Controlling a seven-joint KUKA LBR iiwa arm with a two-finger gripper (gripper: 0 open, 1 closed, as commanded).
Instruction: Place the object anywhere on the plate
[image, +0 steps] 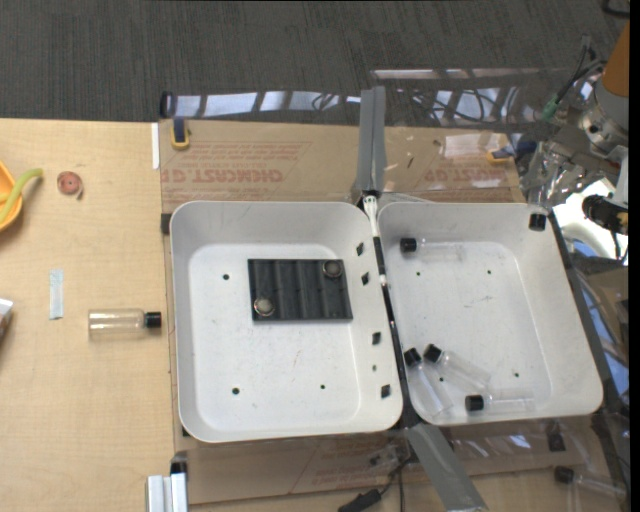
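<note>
— On the left, what lies there?
— A white bin (185, 330) with a black plate (300, 290) inside.
— And rightward?
— Clear vials (465, 372) lie in the right bin (560, 300), apart from the gripper (557, 172) above its far corner. I cannot tell its opening.

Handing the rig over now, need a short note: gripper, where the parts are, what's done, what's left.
Gripper: up over the far right corner of the right bin, nothing visibly between the fingers; open or shut unclear.
Plate: dark ridged rectangle in the left bin, with two small round pieces on it, one near left, one far right.
Vials: clear with black caps, lying in the right bin, one at the far side, a few near the front.
Spare vial lies on the bench left of the bins.
Left: pick a vial, set it on the plate.
</note>
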